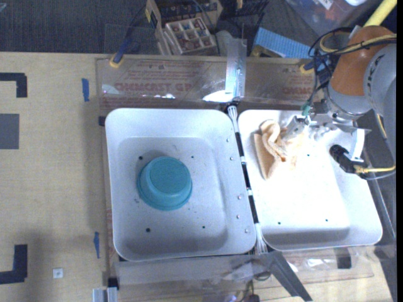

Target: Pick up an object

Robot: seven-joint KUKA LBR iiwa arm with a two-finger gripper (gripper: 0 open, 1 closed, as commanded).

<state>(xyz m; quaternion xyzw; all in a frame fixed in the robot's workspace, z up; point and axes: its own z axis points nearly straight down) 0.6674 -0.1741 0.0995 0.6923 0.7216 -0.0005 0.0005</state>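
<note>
Lying crumpled in the right bin (352,231), a tan cloth (269,148) touches the gripper (296,129); jaws' opening unclear.

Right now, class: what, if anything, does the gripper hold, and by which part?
It cannot be told: the gripper sits at the cloth's upper right edge.

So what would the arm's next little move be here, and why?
Probably a short drop straight onto the tan cloth. The gripper sits at the cloth's right edge in the right bin, so the cloth is the nearest thing; the blue bowl lies in the other bin.
</note>
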